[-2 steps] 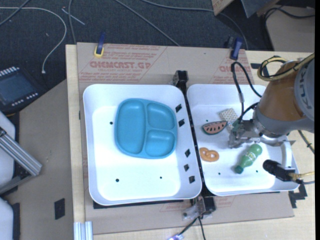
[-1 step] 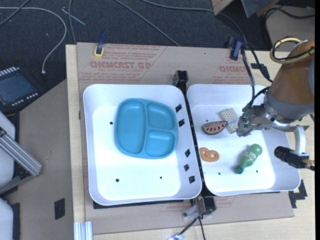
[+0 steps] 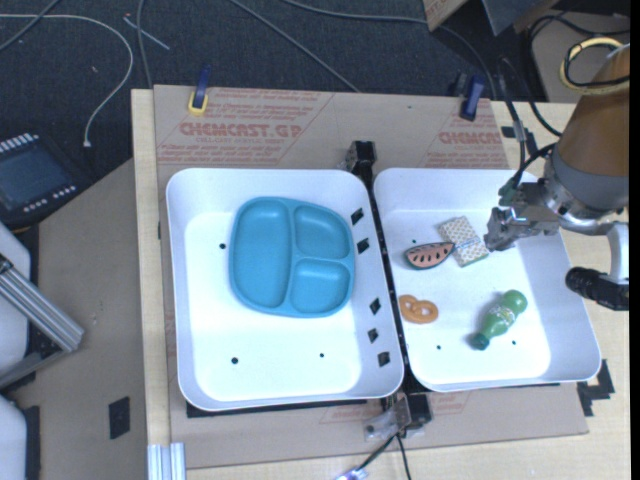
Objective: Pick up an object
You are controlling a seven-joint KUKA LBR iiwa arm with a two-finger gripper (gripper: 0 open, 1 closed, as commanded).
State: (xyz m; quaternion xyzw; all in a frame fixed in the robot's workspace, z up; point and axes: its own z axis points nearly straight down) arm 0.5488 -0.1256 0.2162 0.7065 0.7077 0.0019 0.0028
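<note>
The right bin (image 3: pixel 560 363) holds a small patterned packet (image 3: pixel 464 240), a watermelon-slice toy (image 3: pixel 429 256), a pretzel toy (image 3: pixel 419 310) and a green bottle (image 3: pixel 499 319). My gripper (image 3: pixel 500 230) hangs at the packet's right edge, low over the bin's upper part, with the arm coming in from the right. Whether its tips touch the packet I cannot tell. Nothing is seen lifted off the bin floor.
The left bin (image 3: pixel 200 358) carries a blue divided plate (image 3: pixel 291 256). A black divider with clips (image 3: pixel 372 268) runs between the two bins. Cables lie beyond the bench at the back, and a black part of the arm (image 3: pixel 600 286) juts over the right bin's edge.
</note>
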